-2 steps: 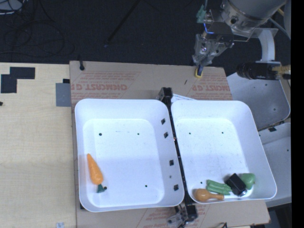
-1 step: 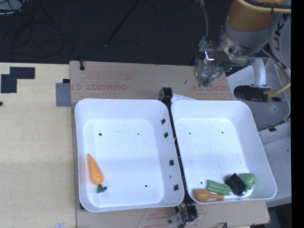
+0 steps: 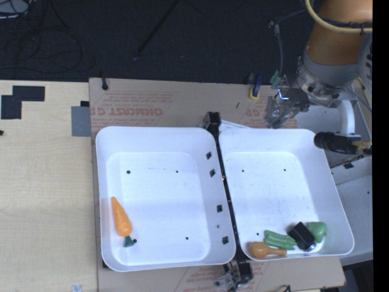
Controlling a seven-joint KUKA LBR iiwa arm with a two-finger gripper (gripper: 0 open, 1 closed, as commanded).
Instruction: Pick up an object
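Observation:
An orange carrot (image 3: 121, 217) with a small green top lies near the front left corner of the left bin (image 3: 155, 142). At the front of the right bin (image 3: 276, 142) a cluster sits together: a green pea pod (image 3: 279, 239), an orange-brown pear-shaped piece (image 3: 264, 250), a black block (image 3: 301, 235) and a green rounded piece (image 3: 318, 229). My gripper (image 3: 281, 112) hangs above the back edge of the right bin, far from all of these. Nothing shows between its fingers.
The two white bins stand side by side on brown cardboard (image 3: 158, 105), joined by a black divider strip (image 3: 220, 187). A pale wooden bench top (image 3: 42, 193) lies to the left. Cables run across the dark background behind.

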